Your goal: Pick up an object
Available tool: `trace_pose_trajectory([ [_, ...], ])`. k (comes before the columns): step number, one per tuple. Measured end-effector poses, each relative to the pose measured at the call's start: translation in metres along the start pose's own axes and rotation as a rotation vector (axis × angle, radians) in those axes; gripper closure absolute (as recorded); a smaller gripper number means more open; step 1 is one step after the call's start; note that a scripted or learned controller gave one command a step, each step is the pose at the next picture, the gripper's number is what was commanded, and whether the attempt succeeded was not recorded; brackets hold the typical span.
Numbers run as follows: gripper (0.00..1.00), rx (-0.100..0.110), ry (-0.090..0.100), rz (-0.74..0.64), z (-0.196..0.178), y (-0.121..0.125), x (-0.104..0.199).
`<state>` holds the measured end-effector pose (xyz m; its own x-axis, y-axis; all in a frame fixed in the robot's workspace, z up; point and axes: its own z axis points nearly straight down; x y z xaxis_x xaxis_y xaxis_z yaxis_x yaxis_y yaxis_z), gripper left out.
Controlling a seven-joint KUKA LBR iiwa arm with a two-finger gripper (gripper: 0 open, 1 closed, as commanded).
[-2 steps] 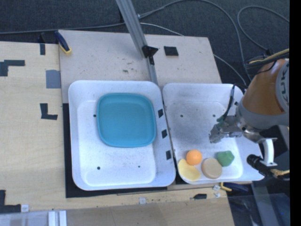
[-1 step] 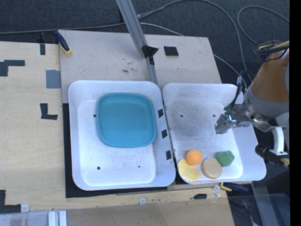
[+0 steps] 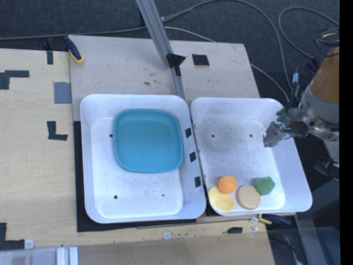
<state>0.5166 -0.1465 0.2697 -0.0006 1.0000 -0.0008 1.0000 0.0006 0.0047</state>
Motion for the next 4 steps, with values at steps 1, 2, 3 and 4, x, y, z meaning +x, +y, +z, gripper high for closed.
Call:
trace_pose_trajectory([
  [1,1.0,0.005,0.002,-0.004,-0.002,0.009,0.049],
  [2,1.0,0.006,0.001,-0.003,0.004,0.015,0.095],
  [3,1.0,0.007,0.001,-0.004,0.021,0.031,0.15],
  [4,1.0,0.005,0.002,-0.004,0.017,0.05,0.195],
])
